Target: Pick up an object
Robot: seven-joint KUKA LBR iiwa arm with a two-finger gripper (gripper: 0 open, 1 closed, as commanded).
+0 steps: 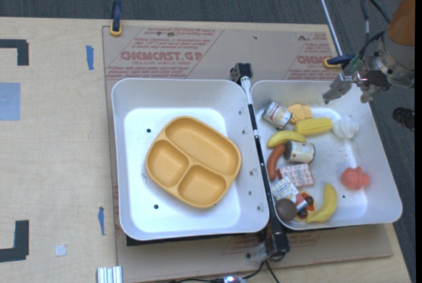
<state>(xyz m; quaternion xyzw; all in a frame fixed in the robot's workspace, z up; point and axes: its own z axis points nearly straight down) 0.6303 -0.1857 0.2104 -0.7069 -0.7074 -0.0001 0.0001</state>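
Several toys crowd near the corn cob (pixel 314 126), so my spread-fingered, empty gripper (pixel 349 89) above it risks grazing neighbours.

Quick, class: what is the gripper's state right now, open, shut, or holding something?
Gripper: open, holding nothing, hovering over the upper right corner of the right bin.

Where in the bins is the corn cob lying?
The corn cob lies in the right bin, near its far side, just beyond a banana.
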